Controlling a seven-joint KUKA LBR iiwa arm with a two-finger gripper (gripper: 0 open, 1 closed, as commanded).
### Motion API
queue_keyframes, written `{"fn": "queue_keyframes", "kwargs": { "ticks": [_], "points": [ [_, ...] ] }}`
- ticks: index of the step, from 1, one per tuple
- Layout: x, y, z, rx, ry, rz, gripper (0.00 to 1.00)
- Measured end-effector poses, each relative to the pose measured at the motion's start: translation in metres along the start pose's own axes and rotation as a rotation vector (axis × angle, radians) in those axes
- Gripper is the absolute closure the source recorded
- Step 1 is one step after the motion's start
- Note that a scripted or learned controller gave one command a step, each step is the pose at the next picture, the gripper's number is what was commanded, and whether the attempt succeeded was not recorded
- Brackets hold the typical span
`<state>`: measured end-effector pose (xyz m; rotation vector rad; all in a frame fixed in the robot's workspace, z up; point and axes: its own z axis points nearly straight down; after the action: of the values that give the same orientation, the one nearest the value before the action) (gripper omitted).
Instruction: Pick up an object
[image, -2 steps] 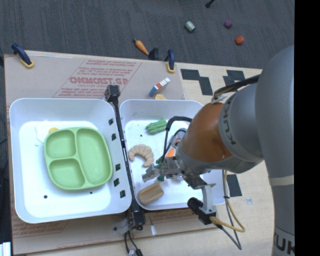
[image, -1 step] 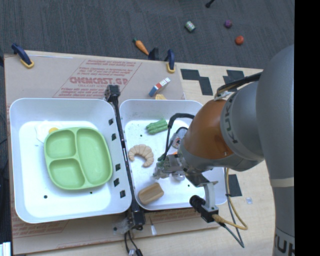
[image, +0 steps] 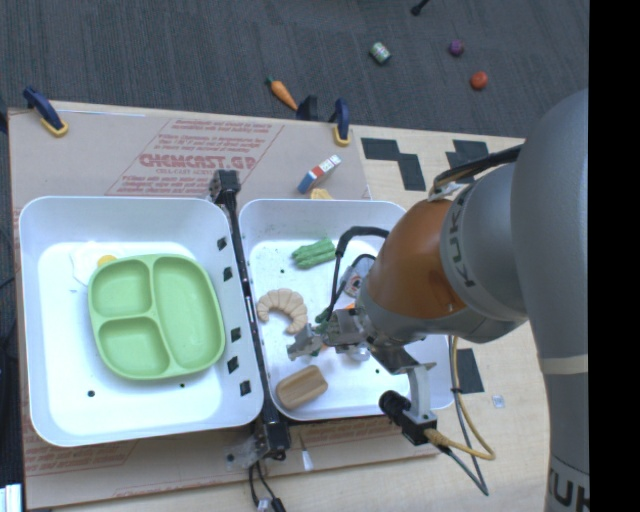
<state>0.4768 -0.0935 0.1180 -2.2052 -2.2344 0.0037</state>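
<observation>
In the right bin (image: 385, 212) lie three loose objects. A green pepper-like piece (image: 313, 252) rests near the bin's far side, a tan croissant-shaped piece (image: 285, 304) lies at mid-left, and a brown bread-like block (image: 301, 386) sits at the near edge. My gripper (image: 318, 340) hangs low over this bin, just right of the croissant piece and above the brown block. The orange band and grey wrist (image: 430, 275) cover the bin's right half. Nothing is visibly held.
The left bin (image: 50, 400) holds a green three-compartment plate (image: 155, 315) with a small yellow item (image: 104, 262) at its far-left corner. A black divider clamp (image: 236, 290) runs between the bins. Small toys lie scattered on the cardboard and floor beyond.
</observation>
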Motion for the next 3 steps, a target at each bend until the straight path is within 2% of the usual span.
{"fn": "queue_keyframes", "kwargs": {
  "ticks": [1, 2, 3],
  "points": [
    [-0.005, 0.006, 0.027, 0.002, 0.002, 0.006, 0.00],
    [-0.005, 0.006, 0.017, 0.001, 0.001, 0.000, 1.00],
    [0.025, 0.001, -0.111, -0.005, 0.000, 0.007, 1.00]
  ]
}}
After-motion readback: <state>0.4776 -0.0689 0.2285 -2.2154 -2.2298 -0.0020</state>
